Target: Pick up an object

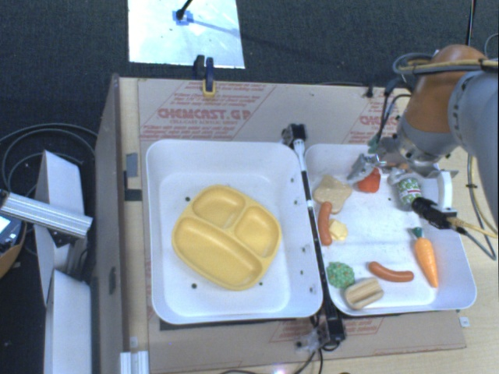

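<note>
The right bin holds several toy foods. Along its left side lie a tan bread slice, an orange-red sausage and a small yellow piece. A green broccoli and a bread roll sit at the front, with a second sausage and a carrot to their right. My gripper hangs over the bin's back part. A small red piece lies directly below and against the gripper tip. I cannot make out whether it is gripped. A green-labelled can stands just to the right.
The left bin carries a yellow divided tray. A black divider clip sits where the bins meet. The grey arm with its orange band and cables cross the right bin's back right corner.
</note>
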`<state>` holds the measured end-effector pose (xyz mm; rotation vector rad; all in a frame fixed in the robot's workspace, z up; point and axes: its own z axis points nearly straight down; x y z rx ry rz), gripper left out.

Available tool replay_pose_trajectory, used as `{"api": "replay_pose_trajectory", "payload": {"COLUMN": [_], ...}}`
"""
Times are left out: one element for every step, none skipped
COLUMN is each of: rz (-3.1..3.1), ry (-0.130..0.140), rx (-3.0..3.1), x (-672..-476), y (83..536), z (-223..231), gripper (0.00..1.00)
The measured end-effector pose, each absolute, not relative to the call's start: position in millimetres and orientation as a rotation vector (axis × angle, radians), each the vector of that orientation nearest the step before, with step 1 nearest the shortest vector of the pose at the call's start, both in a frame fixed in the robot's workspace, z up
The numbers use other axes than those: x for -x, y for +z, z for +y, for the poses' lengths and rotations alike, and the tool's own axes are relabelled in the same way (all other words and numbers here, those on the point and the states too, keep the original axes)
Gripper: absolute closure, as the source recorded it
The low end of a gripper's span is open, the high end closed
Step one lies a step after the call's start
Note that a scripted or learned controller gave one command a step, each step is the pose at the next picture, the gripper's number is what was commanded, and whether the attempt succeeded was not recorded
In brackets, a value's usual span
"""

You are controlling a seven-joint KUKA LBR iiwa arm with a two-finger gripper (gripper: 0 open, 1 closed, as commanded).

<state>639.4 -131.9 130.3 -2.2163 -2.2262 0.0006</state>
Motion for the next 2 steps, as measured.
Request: {"api": "replay_pose_trajectory", "payload": {"rz": [-2.226, -2.233], "ry": [0.000, -0.004], "rx": [2.218, 2.219], "x": [-668.5, -670.3], "y": [84.1, 96.5], "z": [-159.7, -160.0], "gripper": [0.00, 1.00]}}
